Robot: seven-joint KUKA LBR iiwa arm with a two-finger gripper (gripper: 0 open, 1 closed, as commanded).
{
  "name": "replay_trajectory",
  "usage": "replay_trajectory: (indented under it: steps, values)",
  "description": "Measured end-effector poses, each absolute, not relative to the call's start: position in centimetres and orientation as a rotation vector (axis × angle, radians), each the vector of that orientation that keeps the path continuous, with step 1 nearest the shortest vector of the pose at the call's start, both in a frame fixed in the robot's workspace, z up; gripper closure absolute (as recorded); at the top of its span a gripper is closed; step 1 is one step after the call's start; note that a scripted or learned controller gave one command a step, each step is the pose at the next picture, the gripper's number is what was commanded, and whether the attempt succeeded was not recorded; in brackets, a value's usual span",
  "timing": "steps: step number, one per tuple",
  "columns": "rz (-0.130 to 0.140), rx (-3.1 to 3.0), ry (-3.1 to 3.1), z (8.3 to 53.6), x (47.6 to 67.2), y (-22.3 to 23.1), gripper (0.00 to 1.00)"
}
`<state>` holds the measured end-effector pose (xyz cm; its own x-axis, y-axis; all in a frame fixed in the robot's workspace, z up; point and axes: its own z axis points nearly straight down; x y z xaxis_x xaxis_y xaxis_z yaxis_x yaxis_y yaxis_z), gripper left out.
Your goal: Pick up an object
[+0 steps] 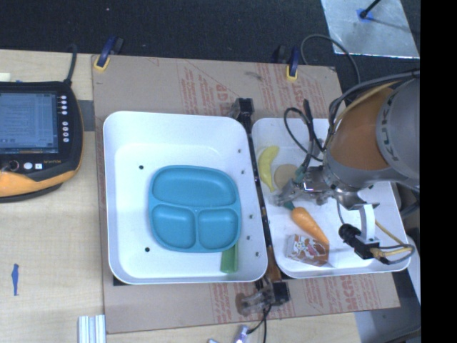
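Cables and the grey arm (371, 138) with its orange band cover much of the right white bin (385, 263), and the gripper (300, 191) shows as a cluttered metal knot — whether its claw is open or clenched, I cannot tell. Four things lie in that bin: one yellow banana (268, 164), one round tan piece (285, 174) partly hidden beside the gripper, one orange carrot (309, 223) just below it, one printed packet (308, 249). The left white bin (121, 191) holds one blue divided plastic plate (194, 207) and one green stick (228, 261), half tucked under the plate's edge.
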<state>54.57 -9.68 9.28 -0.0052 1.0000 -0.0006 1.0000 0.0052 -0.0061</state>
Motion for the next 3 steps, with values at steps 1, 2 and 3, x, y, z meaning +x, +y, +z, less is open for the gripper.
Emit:
replay_trajectory:
  steps: [1, 2, 3]
  values:
    - [0.005, -2.213, -2.226, 9.1, 51.5, -10.5, 0.0]
    - [0.008, -2.209, -2.231, 10.2, 51.5, -10.6, 1.0]
    - [0.001, -2.215, -2.226, 19.3, 57.8, -5.6, 1.0]
